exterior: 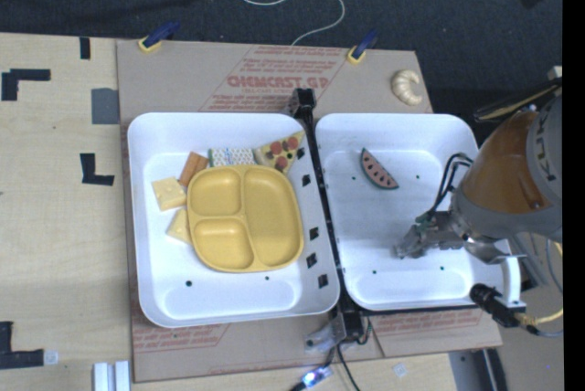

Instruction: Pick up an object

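Two white bins are seen side by side on the worktop (55, 225), touching along their inner rims. In the left bin (151, 289) one yellow divided plate (245, 217) is laid near the middle, with three compartments. Around its upper and left edges several flat toy foods are crowded: two pale squares (169, 194), one brown piece (193, 166), one patterned strip (230, 157) and one pizza slice (281, 149) against the inner rim. Open floor is left along the bottom of that bin.

In the right bin (402, 289) one watermelon slice (377, 170) is found, lying flat in the upper left part, well apart from every wall. The rest of that floor is bare.

The jaws (413, 243) are lowered into the right bin near its lower right area, well apart from the slice; whether they are spread or pressed together cannot be told, and nothing is seen between them.

Outside the bins, one pale shell-like piece (409, 87) is seen on the cardboard (265, 83), and two clamps (157, 36) are fixed at its top edge.
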Controlling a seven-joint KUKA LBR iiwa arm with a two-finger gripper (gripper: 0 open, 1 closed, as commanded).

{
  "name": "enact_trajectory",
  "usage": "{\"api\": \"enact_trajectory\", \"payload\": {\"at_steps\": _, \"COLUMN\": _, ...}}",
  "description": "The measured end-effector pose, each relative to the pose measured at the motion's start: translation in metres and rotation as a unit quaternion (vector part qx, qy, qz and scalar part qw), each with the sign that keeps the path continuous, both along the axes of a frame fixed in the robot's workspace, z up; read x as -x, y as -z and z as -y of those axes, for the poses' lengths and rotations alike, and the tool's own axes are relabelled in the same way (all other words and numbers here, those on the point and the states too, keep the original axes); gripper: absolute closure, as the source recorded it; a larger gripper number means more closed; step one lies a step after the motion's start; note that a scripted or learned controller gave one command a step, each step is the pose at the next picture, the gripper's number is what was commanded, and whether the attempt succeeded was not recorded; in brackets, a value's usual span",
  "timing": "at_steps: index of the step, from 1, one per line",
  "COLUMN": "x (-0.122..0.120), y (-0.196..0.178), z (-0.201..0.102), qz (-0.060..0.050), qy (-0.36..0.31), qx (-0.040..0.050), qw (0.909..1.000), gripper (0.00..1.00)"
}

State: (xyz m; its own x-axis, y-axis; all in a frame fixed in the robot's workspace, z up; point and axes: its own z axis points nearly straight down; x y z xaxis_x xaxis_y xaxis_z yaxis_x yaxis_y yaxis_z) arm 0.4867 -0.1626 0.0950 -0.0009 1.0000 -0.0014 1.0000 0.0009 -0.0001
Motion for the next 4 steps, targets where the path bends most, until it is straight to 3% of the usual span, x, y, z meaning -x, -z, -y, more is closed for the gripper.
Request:
{"api": "enact_trajectory", "payload": {"at_steps": 2, "x": -0.003, "y": -0.105, "z": 0.000, "qz": 0.001, "qy": 0.000, "qx": -0.0003, "qw": 1.0000, "gripper": 1.00}}
{"api": "enact_trajectory", "payload": {"at_steps": 3, "x": -0.004, "y": -0.130, "z": -0.001, "qz": 0.001, "qy": -0.001, "qx": -0.0007, "qw": 1.0000, "gripper": 1.00}}
{"api": "enact_trajectory", "payload": {"at_steps": 4, "x": -0.004, "y": -0.121, "z": -0.051, "qz": -0.001, "qy": -0.002, "qx": -0.0015, "qw": 1.0000, "gripper": 1.00}}
